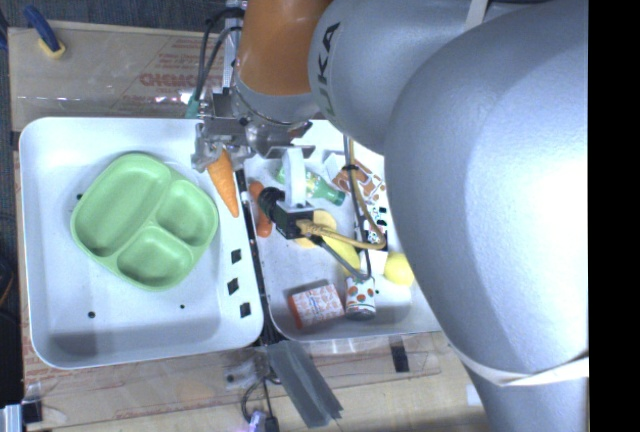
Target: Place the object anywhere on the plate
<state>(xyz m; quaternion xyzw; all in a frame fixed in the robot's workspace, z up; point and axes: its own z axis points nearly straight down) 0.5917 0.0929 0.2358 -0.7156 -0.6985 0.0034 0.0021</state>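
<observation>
Gripper (222, 152) above the divide between the bins, pinching carrot (224, 184), which hangs tip-down just right of green plate (145, 219) in left bin (60, 320).

One fixed camera looks down slantwise on both bins (40, 250), arm (470, 140) close beneath.

The grey arm (470, 140) reached over the right bin (330, 325). Below its orange band, the end effector (222, 145) hung above an orange carrot (224, 182) beside the green plate (145, 218) in the left bin (60, 320).
</observation>
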